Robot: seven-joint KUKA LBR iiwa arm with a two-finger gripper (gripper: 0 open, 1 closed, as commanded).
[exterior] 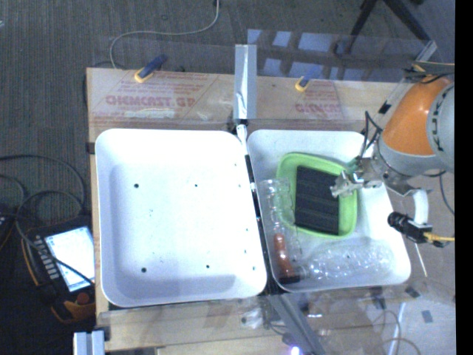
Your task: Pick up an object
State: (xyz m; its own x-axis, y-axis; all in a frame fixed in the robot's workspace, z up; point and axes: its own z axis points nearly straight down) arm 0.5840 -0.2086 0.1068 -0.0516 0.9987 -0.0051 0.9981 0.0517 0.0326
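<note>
The grey KUKA arm (442, 128) carried a broad, rounded orange band (415, 128) above its wrist. Below it sat pale metal gripper hardware (353, 181) with small silvery parts. A white bracket (418, 205) bore a black cylindrical fitting (405, 224) with a thin yellow-tipped cable.

Bright overhead light, white bins (177, 143) glaring, soft focus, dim floor (44, 43)
</note>
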